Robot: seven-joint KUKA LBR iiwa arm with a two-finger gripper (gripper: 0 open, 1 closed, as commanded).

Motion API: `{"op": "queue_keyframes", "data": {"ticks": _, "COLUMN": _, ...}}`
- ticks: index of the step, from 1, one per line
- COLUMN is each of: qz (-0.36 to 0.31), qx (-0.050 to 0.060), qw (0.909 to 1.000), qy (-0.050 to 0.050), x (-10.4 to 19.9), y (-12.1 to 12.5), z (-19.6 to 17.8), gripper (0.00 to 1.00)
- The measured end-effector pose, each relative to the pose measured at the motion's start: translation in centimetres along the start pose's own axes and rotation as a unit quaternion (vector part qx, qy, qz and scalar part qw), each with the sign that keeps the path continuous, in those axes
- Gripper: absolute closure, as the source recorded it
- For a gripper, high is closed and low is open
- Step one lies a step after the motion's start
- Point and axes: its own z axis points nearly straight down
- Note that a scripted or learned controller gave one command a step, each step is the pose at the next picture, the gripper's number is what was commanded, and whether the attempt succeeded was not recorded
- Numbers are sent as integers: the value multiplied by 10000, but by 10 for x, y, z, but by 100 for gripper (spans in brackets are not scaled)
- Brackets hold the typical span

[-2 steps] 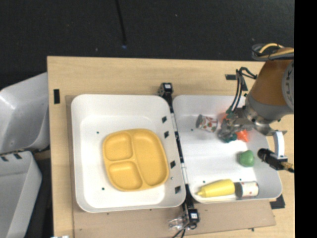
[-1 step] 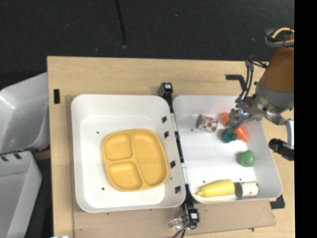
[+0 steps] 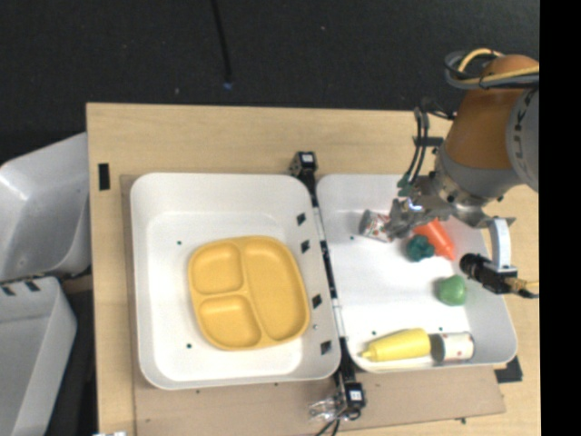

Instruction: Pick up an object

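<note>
From the camera view above the tabletop (image 3: 227,134), take the right-hand white bin (image 3: 381,280) as the landmark. The end effector (image 3: 392,223) sits low over the upper middle of this bin, just left of an orange carrot-like piece (image 3: 439,236) with a teal end (image 3: 418,250). Whether it is spread or pressed together I cannot tell; nothing is visibly pinched.

Candidate objects in this bin: a green ball (image 3: 451,290) toward its right side, and a yellow bottle (image 3: 400,346) lying along its lower wall, touching a white cylinder (image 3: 457,346). The neighbouring bin to its left holds a yellow divided plate (image 3: 247,291).

Risk, as I judge it: the end effector looks offset from the carrot, so closing here may catch bare floor or nudge the piece aside. The round ball would likely roll away from any glancing touch.
</note>
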Motion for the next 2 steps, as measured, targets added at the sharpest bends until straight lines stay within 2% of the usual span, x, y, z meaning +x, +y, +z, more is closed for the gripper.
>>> {"op": "queue_keyframes", "data": {"ticks": 1, "qz": 0, "qx": -5, "qw": 10000, "qy": -3, "x": 50, "y": 13, "z": 4, "gripper": 100}}
{"op": "queue_keyframes", "data": {"ticks": 2, "qz": -3, "qx": -12, "qw": 10000, "qy": 1, "x": 97, "y": 26, "z": -15, "gripper": 100}}
